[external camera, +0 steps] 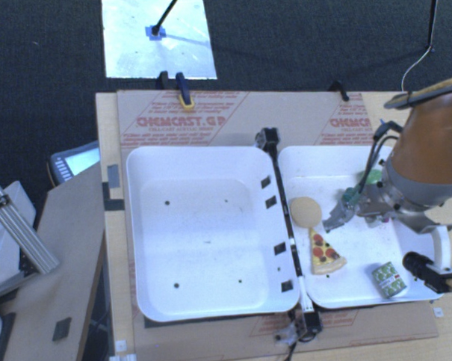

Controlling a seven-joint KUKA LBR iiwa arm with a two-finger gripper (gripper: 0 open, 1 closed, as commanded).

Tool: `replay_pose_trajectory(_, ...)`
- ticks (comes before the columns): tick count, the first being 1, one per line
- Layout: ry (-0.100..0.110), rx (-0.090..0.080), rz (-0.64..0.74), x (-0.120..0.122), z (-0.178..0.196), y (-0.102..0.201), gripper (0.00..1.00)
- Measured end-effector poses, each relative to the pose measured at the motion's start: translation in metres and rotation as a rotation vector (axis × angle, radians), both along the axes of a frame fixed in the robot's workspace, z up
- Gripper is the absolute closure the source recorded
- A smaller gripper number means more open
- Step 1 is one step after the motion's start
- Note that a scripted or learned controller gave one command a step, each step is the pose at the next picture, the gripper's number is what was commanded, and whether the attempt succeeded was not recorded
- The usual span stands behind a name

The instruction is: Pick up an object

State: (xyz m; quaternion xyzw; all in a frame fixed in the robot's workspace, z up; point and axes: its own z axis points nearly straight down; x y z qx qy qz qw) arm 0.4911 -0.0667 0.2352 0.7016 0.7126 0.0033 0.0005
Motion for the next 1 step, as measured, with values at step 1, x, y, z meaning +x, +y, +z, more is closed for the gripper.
replay_pose_trajectory(1, 0.009, -0.001, -0.005, 0.0006, -0.0539, 0.0604, 0.0)
